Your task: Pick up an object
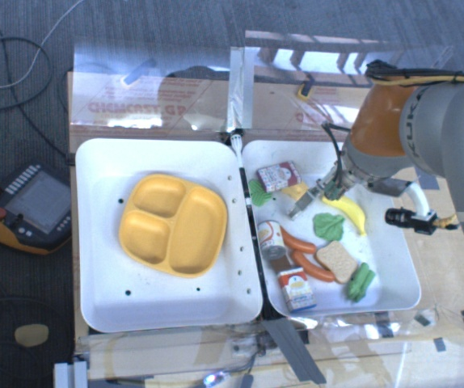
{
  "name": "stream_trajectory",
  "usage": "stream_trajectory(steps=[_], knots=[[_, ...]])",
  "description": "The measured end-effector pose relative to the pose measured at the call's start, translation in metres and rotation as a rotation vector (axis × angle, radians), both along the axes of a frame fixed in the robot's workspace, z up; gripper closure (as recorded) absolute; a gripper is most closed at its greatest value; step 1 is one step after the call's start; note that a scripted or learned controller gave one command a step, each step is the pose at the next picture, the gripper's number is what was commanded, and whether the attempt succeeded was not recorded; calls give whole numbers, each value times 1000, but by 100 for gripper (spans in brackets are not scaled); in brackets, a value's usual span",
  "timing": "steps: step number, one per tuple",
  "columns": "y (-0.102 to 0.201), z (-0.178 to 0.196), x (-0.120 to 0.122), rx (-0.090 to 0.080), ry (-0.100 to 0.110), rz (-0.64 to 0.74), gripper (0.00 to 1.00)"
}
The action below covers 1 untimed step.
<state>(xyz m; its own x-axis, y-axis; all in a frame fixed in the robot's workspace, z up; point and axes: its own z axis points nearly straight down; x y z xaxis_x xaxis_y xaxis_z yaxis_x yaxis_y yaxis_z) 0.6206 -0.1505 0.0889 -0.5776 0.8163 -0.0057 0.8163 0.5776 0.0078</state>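
The gripper (pixel 311 198) hovers in the right bin (pixel 406 285); its fingers' state cannot be told. The carton (pixel 279 175) at its ten o'clock has unreadable print.

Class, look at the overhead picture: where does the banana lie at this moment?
The banana lies in the right-hand bin, toward its upper right, just above the green leafy piece and beside the gripper.

Both white bins (pixel 94 297) appear as smooth plastic with a slight sheen. The yellow divided tray (pixel 174 223) is matt plastic. Clear glossy sheeting (pixel 159 95) reflects light at the far side. The floor (pixel 22 23) is rough grey carpet. The arm (pixel 442 128) shell looks smooth, satin grey.
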Motion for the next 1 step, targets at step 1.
stream_trajectory(steps=[1], knots=[[6,0,46,-3,23,24,0]])
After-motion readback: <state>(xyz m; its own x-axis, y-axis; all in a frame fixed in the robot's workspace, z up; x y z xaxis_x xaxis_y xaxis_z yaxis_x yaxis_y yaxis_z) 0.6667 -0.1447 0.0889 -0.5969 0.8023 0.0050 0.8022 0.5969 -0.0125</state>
